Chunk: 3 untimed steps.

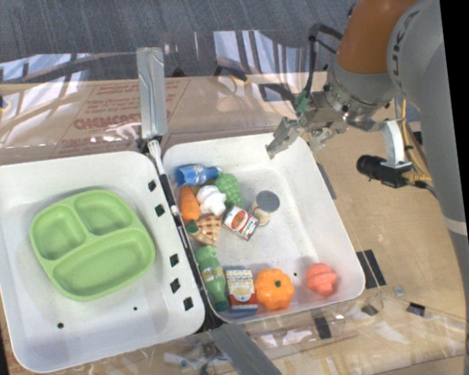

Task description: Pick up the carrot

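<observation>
Carrot (188, 204) is lying in the right bin (306, 216), against its left wall, its long axis running roughly up and down the camera view; which end is the tip cannot be told. It is sitting just below a blue bottle (196, 175) and touching a white mushroom-like toy (211, 199). An orange pumpkin (274, 289) and a pink toy (320, 278) are resting near the front wall. The claw (289, 136) is hovering over the bin's far right corner, well apart from the carrot; whether it is apart or together cannot be told. A green divided plate (93, 242) is sitting in the left bin (22, 319).
</observation>
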{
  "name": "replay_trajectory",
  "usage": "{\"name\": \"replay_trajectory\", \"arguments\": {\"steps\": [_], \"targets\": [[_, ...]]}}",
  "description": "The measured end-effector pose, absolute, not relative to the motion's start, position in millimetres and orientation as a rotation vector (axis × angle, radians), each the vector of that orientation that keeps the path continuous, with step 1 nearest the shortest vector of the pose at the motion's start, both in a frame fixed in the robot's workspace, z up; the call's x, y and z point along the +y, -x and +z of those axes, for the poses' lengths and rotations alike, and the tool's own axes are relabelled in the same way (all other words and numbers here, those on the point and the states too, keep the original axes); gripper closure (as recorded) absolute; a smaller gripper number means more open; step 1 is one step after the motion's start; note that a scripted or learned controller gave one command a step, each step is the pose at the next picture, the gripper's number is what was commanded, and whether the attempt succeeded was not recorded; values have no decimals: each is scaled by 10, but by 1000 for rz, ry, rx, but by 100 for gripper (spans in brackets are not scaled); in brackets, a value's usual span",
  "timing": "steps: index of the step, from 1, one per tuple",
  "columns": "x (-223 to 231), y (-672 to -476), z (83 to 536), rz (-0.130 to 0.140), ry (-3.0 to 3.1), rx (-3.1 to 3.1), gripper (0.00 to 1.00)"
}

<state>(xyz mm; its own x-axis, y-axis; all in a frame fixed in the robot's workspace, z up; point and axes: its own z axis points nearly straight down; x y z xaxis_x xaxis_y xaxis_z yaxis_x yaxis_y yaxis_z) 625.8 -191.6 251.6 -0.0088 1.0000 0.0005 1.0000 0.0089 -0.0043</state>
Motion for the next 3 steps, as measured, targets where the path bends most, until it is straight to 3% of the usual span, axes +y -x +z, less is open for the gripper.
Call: {"name": "replay_trajectory", "arguments": {"steps": [2, 3], "targets": [[-614, -5233, 1910, 2, 1038, -2961, 0], [-1879, -4910, 931, 0, 935, -3002, 0]]}}
